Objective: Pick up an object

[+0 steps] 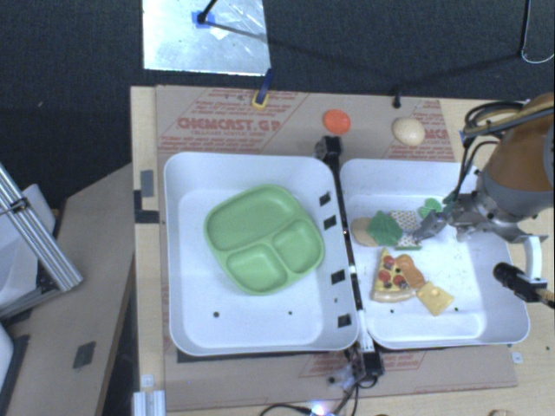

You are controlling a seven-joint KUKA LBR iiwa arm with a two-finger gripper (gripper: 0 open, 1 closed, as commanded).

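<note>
The right bin (486, 323) holds several toy foods. A pizza slice (396, 277) lies near its middle, with a yellow cheese wedge (436, 298) just to its right. A dark green leafy piece (383, 228) rests beside a tan round piece (362, 231) at the bin's left wall. A small green piece (430, 206) lies further back. My gripper (427, 225) reaches in from the right and hangs low over a checkered flat item (403, 222), right of the leafy piece. Whether it touches anything is unclear.
The left bin (186, 302) holds a green divided plate (263, 239). Behind the bins, an orange ball (336, 121) and a beige egg-shaped object (408, 130) sit on the cardboard. The grey arm (520, 176) crosses the right bin's far right side.
</note>
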